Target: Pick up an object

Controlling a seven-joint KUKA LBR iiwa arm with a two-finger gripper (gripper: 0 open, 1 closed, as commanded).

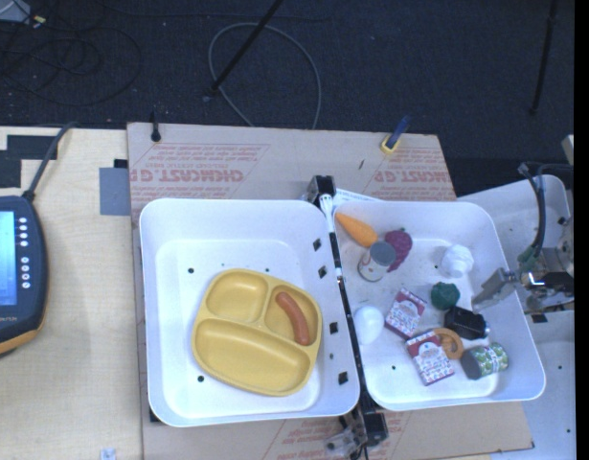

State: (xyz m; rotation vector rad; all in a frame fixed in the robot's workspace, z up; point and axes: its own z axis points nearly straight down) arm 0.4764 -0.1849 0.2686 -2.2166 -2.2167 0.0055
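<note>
The gripper [493, 289] sat at the right edge of the right bin [486, 220], its metal fingers reaching in over the rim; whether they stood wide or narrow could not be told, and nothing showed between them; the task's object was therefore not yet chosen or lifted, and all candidates lay in the bins. Nearest the gripper lay a dark green piece [444, 294] and a black block [464, 323] just beside it; further off were a white crumpled lump [457, 258], a carrot [356, 228], a purple piece [398, 246] touching a small grey-lidded jar [376, 261], two red-and-white packets [405, 313], a white ball [369, 324] and a green can [487, 359]. The left bin [179, 228] held a yellow divided plate [259, 332] with a sausage [294, 316] in one compartment.

To do this step well, I judged the arm should pick an isolated target; the white lump stood clear of its neighbours; the crowded packets risked a pinch on two things; the descent should be straight, centred over the target before closing.
</note>
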